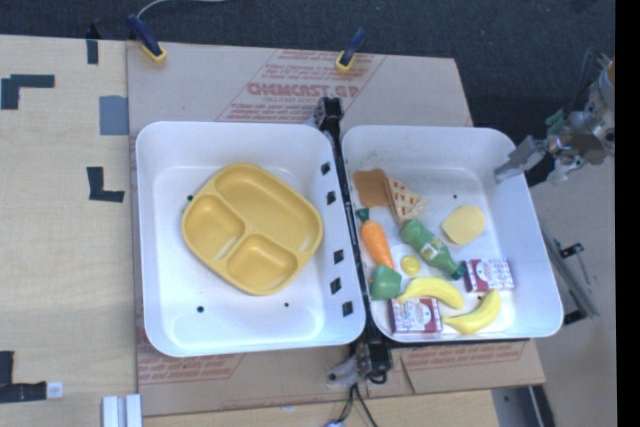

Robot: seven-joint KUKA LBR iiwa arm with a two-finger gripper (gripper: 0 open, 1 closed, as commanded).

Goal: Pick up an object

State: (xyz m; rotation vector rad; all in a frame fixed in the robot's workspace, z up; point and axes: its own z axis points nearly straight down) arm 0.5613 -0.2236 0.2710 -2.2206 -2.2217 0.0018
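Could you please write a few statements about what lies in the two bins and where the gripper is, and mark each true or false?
1. The yellow divided tray lies in the left bin. True.
2. The carrot lies in the left bin beside the tray. False: it lies in the right bin, among the other toy foods.
3. The gripper holds a banana. False: it sits at the right bin's far right rim with nothing seen between its fingers; both bananas lie in the bin.
4. The green bottle lies on its side. True.
5. Two small red and white cartons lie near the right bin's front edge. True.
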